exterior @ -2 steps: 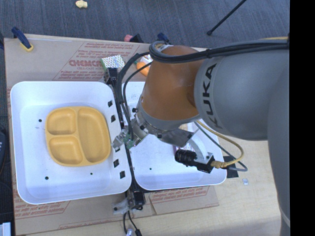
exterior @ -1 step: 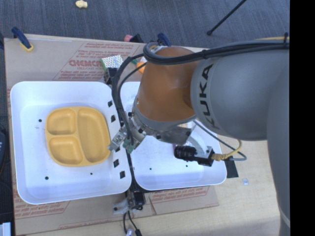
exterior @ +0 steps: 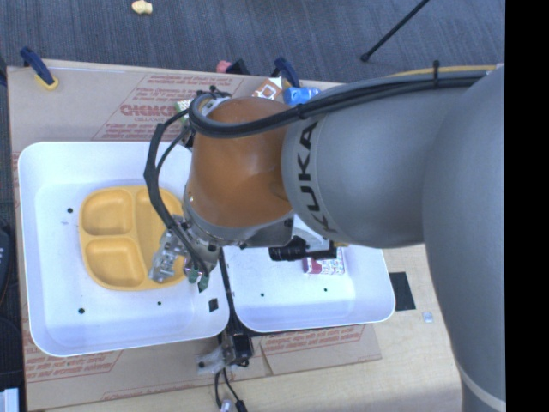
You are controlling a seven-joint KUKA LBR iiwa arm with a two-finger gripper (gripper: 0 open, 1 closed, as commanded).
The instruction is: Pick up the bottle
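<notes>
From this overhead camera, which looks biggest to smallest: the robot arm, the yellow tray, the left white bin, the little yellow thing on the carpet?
1. Robot arm, though it is nearest the camera.
2. Left white bin.
3. Yellow tray.
4. Yellow thing on the carpet.

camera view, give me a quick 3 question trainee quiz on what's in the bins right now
1. True or false: the yellow tray lies in the left bin.
2. The gripper hangs over which part of the yellow tray? A) its far left edge B) its right edge C) none of it
3. Fill in: the band on the arm above the gripper is ____.

Key: 1 true; 2 B; 3 orange
</notes>
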